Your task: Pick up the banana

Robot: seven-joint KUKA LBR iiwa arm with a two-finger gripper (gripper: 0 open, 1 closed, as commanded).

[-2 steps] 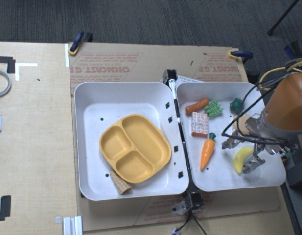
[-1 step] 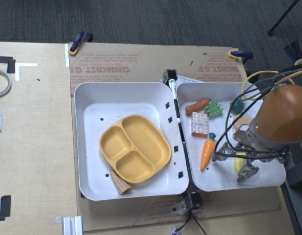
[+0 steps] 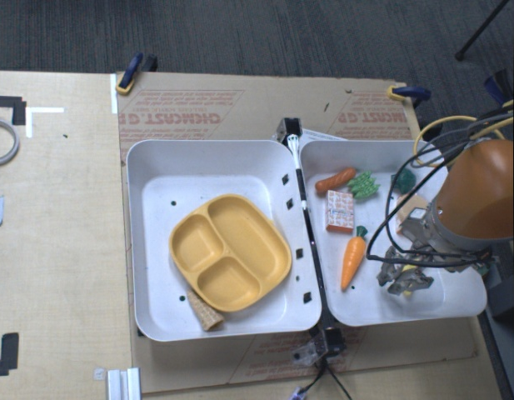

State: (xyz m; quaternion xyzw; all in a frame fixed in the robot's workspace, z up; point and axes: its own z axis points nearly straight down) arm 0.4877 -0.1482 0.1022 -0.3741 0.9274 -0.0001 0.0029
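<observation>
Plate of yellow plastic with three compartments fills most of the left white bin. Its lower edge overlaps a tan cracker-like slab, and neither matters for this pick. In the right white bin, an orange-red toy sausage lies next to a green leafy toy vegetable. A red-and-white printed packet sits just below them. An orange toy carrot with a green top lies at a slant, nearest the tool. The two-finger gripper hangs low over bare bin floor, just beside the carrot. I cannot tell how far open it is, and it appears to hold nothing. A small teal object peeks out beside the grey arm with its orange band. I cannot place the banana. It may be hidden beneath the wrist, whose bulk covers that corner.
</observation>
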